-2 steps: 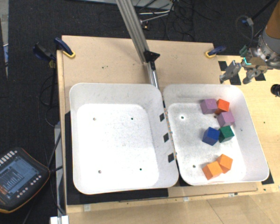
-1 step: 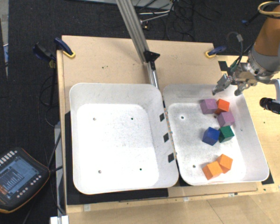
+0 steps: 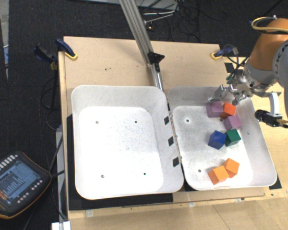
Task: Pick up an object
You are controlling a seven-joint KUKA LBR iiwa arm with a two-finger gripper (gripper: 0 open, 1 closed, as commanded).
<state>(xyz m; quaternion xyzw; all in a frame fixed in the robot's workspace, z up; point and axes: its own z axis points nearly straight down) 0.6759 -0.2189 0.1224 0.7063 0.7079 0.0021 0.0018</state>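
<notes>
My gripper (image 3: 228, 97) hangs over the far right corner of the right bin (image 3: 192, 145), fingers spread open with nothing between them. Just below it lie an orange cube (image 3: 229, 110) and a purple block (image 3: 214, 109), side by side and touching. A second purple block (image 3: 233, 122) sits a little nearer. A blue cube (image 3: 216, 139) and a green cube (image 3: 233, 137) rest in the bin's middle. Two more orange cubes (image 3: 218, 174) (image 3: 232, 166) lie near the front edge.
The left bin (image 3: 120, 143) stands beside the right one. A slanted metal pole (image 3: 139, 28) reaches down to the bins' far junction. Blue clamps (image 3: 67, 49) (image 3: 224, 51) grip the board's back corners. A teach pendant (image 3: 12, 186) lies at the lower left.
</notes>
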